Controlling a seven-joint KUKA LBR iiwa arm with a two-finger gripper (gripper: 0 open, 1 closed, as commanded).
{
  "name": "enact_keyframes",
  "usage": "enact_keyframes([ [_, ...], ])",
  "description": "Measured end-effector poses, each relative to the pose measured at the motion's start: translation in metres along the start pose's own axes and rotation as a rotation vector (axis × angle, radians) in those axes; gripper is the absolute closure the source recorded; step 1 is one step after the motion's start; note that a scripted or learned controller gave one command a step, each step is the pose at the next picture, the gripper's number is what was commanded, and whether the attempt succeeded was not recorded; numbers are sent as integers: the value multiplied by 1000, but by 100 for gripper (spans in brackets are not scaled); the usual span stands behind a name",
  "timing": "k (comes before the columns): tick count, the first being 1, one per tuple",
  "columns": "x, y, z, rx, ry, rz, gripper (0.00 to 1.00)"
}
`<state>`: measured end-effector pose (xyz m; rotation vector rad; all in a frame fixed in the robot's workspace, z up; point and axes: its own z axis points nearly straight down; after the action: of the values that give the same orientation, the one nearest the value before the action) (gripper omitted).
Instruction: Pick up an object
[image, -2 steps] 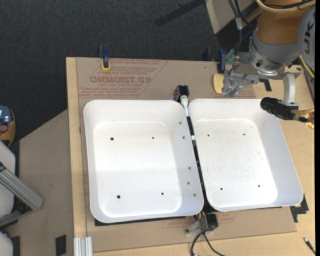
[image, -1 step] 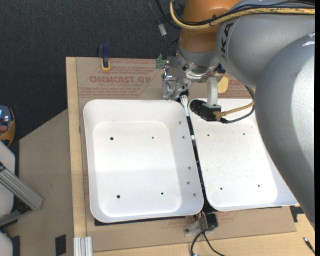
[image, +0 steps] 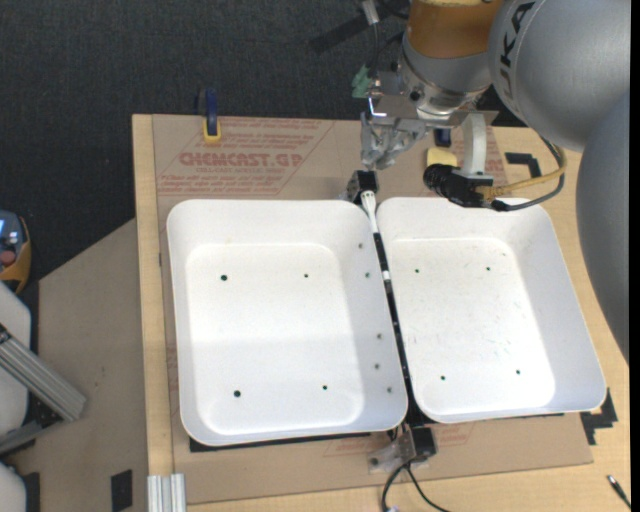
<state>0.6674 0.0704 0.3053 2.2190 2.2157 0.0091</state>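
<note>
- Two shallow white bins sit side by side on a brown board that covers the surface (image: 150, 300).
- The left bin (image: 185, 300) has a bare white floor marked by four small dark dots.
- The right bin (image: 560, 300) shows the same bare floor with dark dots and some faint specks or scuffs.
- No object to pick up is visible in either bin, so its place cannot be told.
- A thin black strip (image: 385, 290) runs along the seam where the two bins meet.
- The grey arm (image: 580, 60) with its orange band (image: 450, 25) reaches in from the upper right; much of it is cut off by the frame.
- The tool (image: 383, 150) hangs over the board just behind the bins, near the top of the seam.
- Its tips are small and blurred against the board; whether they are apart or together cannot be told, and nothing is seen between them.
- A blue and yellow clamp (image: 210, 115) grips the board's far edge.
- Red lettering on the board, possibly "CHEMCAST", is hard to read.
</note>
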Motion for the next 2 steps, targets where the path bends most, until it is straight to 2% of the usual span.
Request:
enact_keyframes([
  [1, -43, 0, -54, 0, -1, 3, 100],
  [2, 41, -41, 53, 21, 2, -10, 100],
])
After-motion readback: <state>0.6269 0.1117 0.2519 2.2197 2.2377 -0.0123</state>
